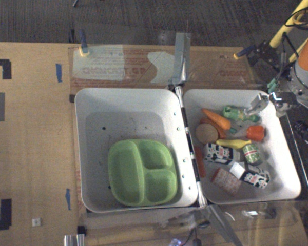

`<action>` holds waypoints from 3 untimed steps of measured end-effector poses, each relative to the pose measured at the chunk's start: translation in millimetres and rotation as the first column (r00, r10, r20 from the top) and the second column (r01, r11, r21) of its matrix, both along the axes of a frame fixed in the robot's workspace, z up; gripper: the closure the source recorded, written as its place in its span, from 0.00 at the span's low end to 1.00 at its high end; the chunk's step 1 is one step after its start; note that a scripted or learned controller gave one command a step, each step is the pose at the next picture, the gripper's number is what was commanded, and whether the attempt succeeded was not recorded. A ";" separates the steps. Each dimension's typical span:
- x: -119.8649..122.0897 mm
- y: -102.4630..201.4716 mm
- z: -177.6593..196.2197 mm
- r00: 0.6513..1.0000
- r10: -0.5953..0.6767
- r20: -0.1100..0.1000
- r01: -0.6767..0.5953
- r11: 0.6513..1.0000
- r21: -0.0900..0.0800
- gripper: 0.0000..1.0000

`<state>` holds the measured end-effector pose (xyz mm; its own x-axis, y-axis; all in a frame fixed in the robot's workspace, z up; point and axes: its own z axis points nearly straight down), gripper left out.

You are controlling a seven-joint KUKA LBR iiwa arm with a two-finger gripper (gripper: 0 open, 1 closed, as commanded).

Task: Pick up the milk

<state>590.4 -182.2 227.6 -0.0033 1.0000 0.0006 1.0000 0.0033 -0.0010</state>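
Poised at right bin's (290, 160) far rim: metal two-finger gripper (261, 102), jaw state unreadable; cow-patterned milk carton (218, 153) well apart, ungrasped, amid toy food.

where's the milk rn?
Two cow-print milk cartons lie in the right bin: one left of center below the yellow banana, the other near the front, beside the brown block.

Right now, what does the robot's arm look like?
At the picture's right edge, the arm looks grey, with an orange band above the wrist. Black cables loop beside it, next to a yellow piece. The gripper is small, pale and metal-looking, but too blurry for me to tell its fingers apart.
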 end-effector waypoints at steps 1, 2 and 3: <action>-70.6 8.8 -129.3 0.984 -0.176 -0.001 0.176 0.984 0.000 0.00; -70.2 7.7 -120.1 0.984 -0.179 0.000 0.179 0.984 0.000 1.00; -70.3 7.7 -120.2 0.984 -0.179 0.000 0.179 0.984 0.000 0.00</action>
<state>520.1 -174.5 107.4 0.1754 0.9845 0.0008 0.9845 -0.1754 -0.0008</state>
